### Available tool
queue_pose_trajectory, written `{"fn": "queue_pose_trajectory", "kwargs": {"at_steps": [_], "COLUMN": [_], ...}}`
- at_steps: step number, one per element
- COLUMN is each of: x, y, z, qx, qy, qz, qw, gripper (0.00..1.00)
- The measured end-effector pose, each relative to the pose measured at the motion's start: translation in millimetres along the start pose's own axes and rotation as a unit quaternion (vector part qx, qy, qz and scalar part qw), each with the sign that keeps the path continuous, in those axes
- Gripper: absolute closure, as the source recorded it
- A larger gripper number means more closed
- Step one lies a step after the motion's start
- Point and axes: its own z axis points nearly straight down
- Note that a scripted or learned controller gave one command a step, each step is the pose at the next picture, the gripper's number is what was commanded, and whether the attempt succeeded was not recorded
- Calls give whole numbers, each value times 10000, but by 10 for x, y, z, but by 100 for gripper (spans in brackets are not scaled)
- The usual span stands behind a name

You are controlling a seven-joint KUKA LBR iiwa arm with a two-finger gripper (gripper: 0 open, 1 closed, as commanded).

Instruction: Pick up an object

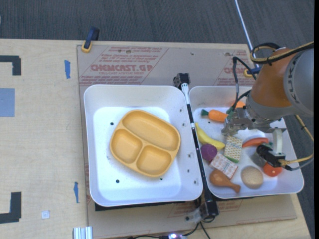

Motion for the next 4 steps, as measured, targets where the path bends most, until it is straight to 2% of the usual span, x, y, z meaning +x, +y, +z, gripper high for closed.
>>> {"fn": "queue_pose_trajectory", "kwargs": {"at_steps": [1,2,3,4], "x": [676,673,673,133], "y": [-643,-644,-644,-380], "z": [-999,-998,-998,-362], "qx": [39,39,39,53], "qy": [15,14,14,14], "qz": [-11,-8,-8,-3], "qw": [10000,10000,10000,10000], "gripper": [100,0,0,0]}}
